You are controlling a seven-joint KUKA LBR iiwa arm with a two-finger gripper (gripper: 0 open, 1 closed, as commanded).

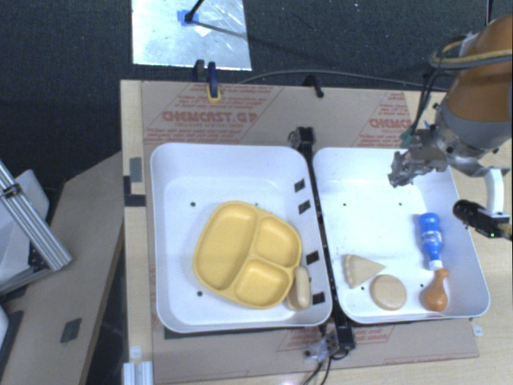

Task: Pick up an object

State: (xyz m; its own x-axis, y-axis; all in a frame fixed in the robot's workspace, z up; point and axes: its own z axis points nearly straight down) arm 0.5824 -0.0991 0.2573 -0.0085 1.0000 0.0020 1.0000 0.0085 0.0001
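In the camera view, the end effector [406, 169] is hanging over the upper right part of the right bin [361, 187], well apart from the objects below it; whether it is released or clenched I cannot tell at this slant, and nothing is showing in its grip.

The right bin is holding four small items along its lower edge: a blue bottle [430, 238] lying on its side, a brown pear-shaped toy [435, 291] just below it, a tan round piece [389, 292] and a pale wedge [362, 268] touching or nearly touching it. All are looking light and rigid, likely plastic. The bottle is probably the easiest pick: its narrow, straight body is offering parallel sides to close across, though it may roll. The wedge and round piece are sitting low and may slip.

The left bin [184, 175] is carrying a yellow divided tray [247, 253] with a small beige piece [300, 287] lying against its lower right edge.
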